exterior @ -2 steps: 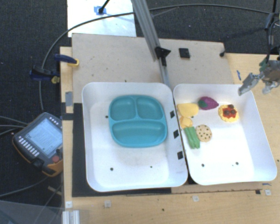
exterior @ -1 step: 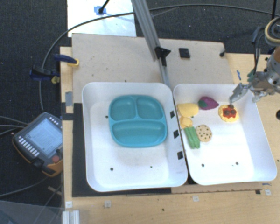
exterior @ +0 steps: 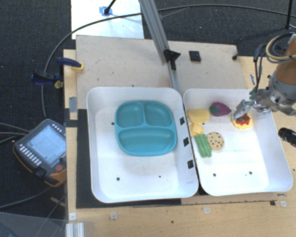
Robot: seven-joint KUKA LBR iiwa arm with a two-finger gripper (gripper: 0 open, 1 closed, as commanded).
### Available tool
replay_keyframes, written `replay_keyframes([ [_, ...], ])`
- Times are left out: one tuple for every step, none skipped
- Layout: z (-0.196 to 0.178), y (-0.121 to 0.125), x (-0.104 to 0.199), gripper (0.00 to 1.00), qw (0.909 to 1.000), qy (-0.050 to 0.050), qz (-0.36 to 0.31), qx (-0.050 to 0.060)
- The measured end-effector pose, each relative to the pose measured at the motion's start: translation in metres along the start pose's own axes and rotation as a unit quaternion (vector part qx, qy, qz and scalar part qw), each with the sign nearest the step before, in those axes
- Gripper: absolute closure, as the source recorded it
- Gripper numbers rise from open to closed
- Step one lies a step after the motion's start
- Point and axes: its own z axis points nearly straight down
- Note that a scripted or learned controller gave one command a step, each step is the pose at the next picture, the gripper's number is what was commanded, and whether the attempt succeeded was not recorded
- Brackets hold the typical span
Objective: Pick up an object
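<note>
Two shallow white bins sit side by side on the bench. The left bin (exterior: 101,181) holds a teal divided plate (exterior: 145,128) with three compartments, lying flat near the bin's middle. The right bin (exterior: 246,179) holds a cluster of toy foods toward its upper left: a yellow piece (exterior: 198,115) near the rim by the divider, a smaller yellow piece (exterior: 196,129) just below it, a purple-and-green piece (exterior: 219,108) to their right, a green bean-like piece (exterior: 203,145) lower down, and a round speckled cookie (exterior: 215,140) touching or just beside the green one. Apart from that cluster, toward the bin's upper right, lies a small round yellow item topped with red (exterior: 243,122). The gripper (exterior: 244,110) reaches in from the right and sits directly over this red-topped item, its metal fingertips at or just above its top; how wide the fingers stand cannot be told, and the item looks to be resting on the bin floor. A teach pendant (exterior: 42,151) lies off the bench to the left.
</note>
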Motion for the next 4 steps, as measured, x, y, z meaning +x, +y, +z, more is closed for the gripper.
replay_keyframes([
  [0.062, -0.005, 0.002, 0.00, 1.0000, 0.000, 0.000, 0.000],
  [0.047, -0.003, 0.002, 1.00, 1.0000, -0.001, 0.000, -0.003],
  [-0.017, 0.005, 0.002, 1.00, 1.0000, -0.002, -0.002, -0.006],
  [-0.049, 0.007, 0.002, 1.00, 1.0000, -0.001, -0.002, -0.005],
])
